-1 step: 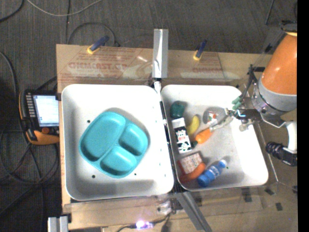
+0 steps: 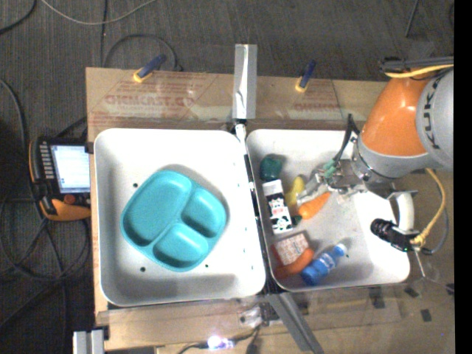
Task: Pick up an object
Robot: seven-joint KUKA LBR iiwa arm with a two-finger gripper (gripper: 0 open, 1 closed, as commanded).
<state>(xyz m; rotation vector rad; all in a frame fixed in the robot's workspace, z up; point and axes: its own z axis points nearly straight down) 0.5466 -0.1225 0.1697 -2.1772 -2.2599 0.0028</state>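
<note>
The carrot (image 2: 314,206) lies in the right bin (image 2: 383,268), tilted, just right of a yellow piece (image 2: 296,189). The gripper (image 2: 329,177) sits just above its far end; whether it is clamped cannot be told. Left of the carrot stands a cow-print carton (image 2: 278,211), with a blue bottle (image 2: 323,264) nearer. The left bin (image 2: 110,161) holds a teal tray (image 2: 174,217).

The arm (image 2: 413,124) partly hides the right bin (image 2: 383,271).
</note>
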